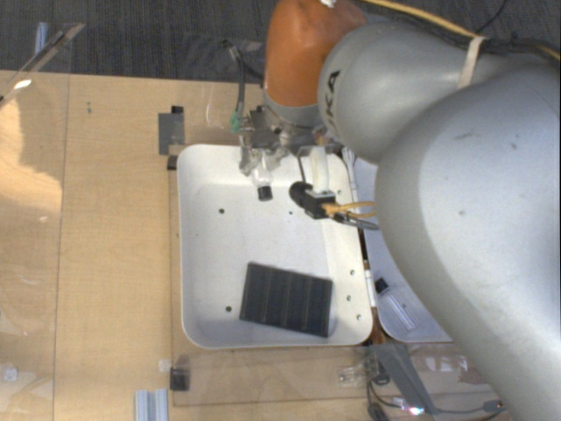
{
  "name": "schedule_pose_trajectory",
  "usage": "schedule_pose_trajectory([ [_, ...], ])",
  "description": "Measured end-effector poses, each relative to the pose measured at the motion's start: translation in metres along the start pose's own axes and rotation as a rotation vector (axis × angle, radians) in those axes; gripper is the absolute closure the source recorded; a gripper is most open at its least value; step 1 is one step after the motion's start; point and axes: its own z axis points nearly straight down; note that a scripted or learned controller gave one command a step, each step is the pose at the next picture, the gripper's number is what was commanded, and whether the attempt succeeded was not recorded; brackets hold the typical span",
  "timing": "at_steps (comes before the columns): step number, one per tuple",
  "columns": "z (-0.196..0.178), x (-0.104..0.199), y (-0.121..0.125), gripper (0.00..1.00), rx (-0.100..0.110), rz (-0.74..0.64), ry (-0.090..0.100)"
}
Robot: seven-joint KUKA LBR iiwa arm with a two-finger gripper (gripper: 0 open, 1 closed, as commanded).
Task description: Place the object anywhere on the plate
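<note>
A dark ribbed rectangular plate [287, 299] lies flat in the near part of the left white bin [206, 261]. My gripper [260, 178] hangs over the far end of that bin, well above the plate in the view and apart from it. A small dark piece [265, 193] sits at the gripper's tip; whether it is a held object or part of a finger is too small to tell.
The grey arm covers most of the right bin [405, 317]; a strip of it shows at the lower right. A small black bit [380, 285] sits by the rim between the bins. Black clamps [173, 130] stand on the wooden bench around the left bin.
</note>
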Motion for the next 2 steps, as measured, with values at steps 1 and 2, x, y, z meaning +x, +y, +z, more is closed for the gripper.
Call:
schedule_pose_trajectory([
  [1,-0.016,0.05,-0.071,1.0,0.001,-0.334,0.001],
  [2,0.023,0.064,-0.175,1.0,0.005,-0.226,0.0],
])
